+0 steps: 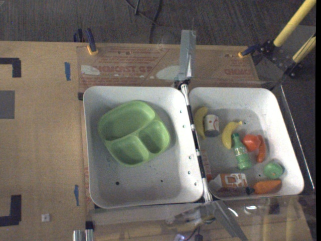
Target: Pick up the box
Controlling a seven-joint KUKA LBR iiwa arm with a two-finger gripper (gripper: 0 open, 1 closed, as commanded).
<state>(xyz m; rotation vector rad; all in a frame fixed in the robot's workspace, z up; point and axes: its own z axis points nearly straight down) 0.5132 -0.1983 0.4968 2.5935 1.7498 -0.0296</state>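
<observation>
The box (231, 181) is a small orange and white carton lying flat near the front edge of the right bin (283, 129). An orange carrot (267, 186) lies just to its right, almost touching it. A green bottle (241, 154) stands a little behind the box.
The right bin also holds two bananas (200, 121) (229, 133), a small can (211, 125), an orange pepper (252, 142), a red chili (261, 152) and a green round toy (273, 170). The left bin (95, 185) holds a green divided plate (134, 131). A yellow-handled clamp (296, 16) stands at the back right.
</observation>
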